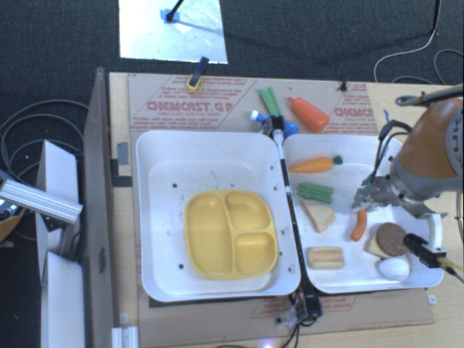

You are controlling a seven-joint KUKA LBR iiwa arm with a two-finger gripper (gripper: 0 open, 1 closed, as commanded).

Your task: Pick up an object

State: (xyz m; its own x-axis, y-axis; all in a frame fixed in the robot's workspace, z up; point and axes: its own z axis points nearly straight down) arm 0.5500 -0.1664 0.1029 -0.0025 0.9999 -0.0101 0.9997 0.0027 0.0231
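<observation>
One arm reaches in from the right edge of the frame, its orange band over the right bin and the gripper low at that bin's centre right. Whether its fingers are apart or closed cannot be told here. Just below the tip lies a small red sausage; a green bean bundle and a bread wedge sit to its left, a carrot above. A cookie and an egg crowd the lower right corner. The left bin holds a yellow divided tray with bare floor around it.
</observation>
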